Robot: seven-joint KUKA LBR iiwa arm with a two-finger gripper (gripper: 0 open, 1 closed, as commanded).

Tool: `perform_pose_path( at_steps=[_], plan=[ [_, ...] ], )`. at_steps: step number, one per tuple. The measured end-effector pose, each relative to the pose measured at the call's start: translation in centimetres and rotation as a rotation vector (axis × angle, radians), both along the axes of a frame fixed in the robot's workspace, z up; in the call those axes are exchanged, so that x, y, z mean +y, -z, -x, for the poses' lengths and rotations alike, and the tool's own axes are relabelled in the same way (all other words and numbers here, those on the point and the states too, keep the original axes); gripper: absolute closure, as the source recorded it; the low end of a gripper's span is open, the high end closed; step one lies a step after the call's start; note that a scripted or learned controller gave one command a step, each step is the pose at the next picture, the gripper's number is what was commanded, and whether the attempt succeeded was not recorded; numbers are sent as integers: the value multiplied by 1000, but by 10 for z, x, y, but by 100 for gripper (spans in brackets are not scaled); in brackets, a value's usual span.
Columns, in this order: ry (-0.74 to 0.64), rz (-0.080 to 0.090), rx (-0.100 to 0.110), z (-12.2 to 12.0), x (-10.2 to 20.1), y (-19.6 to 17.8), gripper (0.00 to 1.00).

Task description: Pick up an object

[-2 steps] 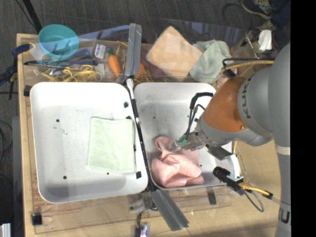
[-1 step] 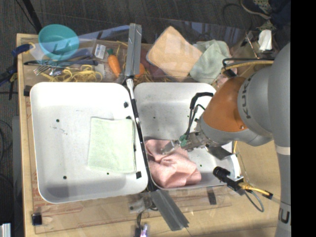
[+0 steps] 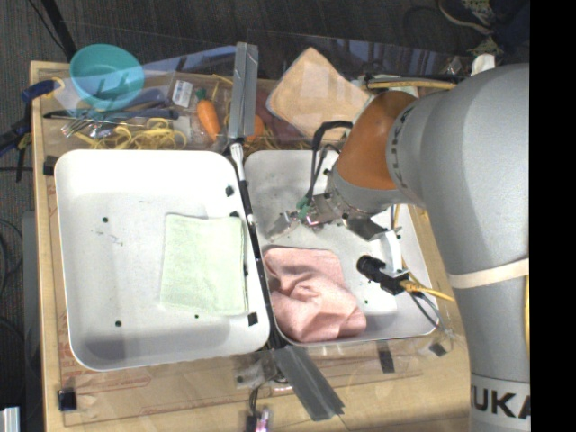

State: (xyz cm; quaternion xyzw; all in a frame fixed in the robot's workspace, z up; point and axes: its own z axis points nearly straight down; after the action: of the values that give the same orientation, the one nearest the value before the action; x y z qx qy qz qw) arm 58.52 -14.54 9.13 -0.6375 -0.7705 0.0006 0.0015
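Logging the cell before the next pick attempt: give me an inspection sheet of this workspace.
Surface: two white bins, left bin and right bin, side by side.
Job's things: green cloth flat in left bin; pink cloth crumpled in right bin.
Clutter: teal bowl, carrot, tan pad behind the bins.
Grippers: gripper in right bin, just beyond pink cloth.
Cables: black cable looped above the gripper.
Surroundings: dark floor; shoe at top right.
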Motion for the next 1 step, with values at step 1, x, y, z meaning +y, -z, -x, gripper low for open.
perform_pose_path(
  at_steps=[1],
  plan=[
    [90, 2, 0, 72, 16, 0, 0]
  ],
)
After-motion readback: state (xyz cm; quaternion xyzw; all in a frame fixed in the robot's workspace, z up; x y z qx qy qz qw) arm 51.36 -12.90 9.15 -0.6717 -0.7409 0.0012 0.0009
